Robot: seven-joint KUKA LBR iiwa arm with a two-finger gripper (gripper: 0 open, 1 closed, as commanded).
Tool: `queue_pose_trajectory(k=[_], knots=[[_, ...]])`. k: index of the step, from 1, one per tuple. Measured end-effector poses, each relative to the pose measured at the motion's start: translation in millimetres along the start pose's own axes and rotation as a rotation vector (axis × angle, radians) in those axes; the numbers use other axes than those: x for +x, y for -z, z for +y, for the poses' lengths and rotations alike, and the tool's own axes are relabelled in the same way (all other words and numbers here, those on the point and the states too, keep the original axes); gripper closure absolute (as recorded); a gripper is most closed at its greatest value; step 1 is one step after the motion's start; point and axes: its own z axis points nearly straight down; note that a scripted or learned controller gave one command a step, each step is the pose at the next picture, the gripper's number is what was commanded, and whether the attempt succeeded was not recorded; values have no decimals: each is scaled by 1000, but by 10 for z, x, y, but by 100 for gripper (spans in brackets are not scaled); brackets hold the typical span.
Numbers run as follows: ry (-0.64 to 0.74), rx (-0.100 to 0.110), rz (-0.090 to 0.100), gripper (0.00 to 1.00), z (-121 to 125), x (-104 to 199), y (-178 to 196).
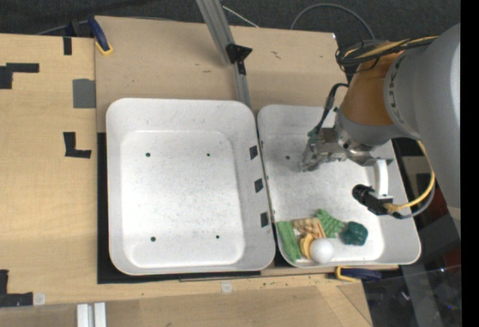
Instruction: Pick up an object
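Two bins sit side by side — the left bin (pixel 179 183) bare, the right bin (pixel 288 135) with a white ball (pixel 322 249), green pieces (pixel 346 230) and a tan item (pixel 307 228) clustered at its near edge. Gripper (pixel 313 159) hangs well apart above them; its opening I cannot tell, possibly nothing held.

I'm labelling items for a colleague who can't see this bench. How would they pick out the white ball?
Look in the right bin, at its near edge, where a small heap of objects lies. The white ball sits at the front of that heap, round and plain white, beside a dark green piece.
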Motion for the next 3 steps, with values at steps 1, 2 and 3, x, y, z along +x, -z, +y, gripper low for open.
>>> queue_pose_trajectory(k=[1,2,3], knots=[[0,-7,0,100,44,58,613],[-1,-7,0,100,58,77,1250],[-1,-6,0,100,66,81,1634]])
